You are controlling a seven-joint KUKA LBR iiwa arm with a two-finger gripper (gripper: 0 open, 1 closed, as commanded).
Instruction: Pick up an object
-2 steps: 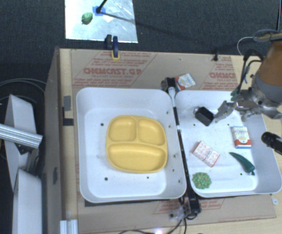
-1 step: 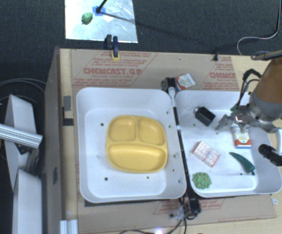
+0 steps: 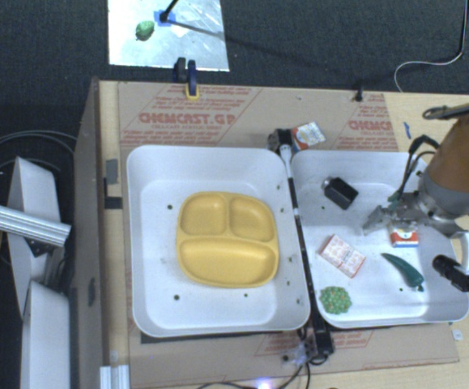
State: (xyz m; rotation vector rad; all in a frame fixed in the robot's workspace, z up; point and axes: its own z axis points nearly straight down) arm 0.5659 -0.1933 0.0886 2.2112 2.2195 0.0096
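My gripper (image 3: 394,215) hangs over the right side of the right bin (image 3: 364,170), and the grey and orange arm (image 3: 461,164) comes in from the right. A small red and white box (image 3: 404,237) lies just below the gripper, partly covered by it. A dark green pepper-shaped object (image 3: 404,270) lies in front of the box. A pink and white packet (image 3: 342,254) sits in the middle of the bin, and a round green object (image 3: 335,300) is near its front wall. A black block (image 3: 340,192) rests toward the back left.
The left bin (image 3: 157,177) holds a yellow divided plate (image 3: 227,238). A small orange and white item (image 3: 308,134) lies on the cardboard behind the bins. The ridge between the bins (image 3: 296,225) runs front to back.
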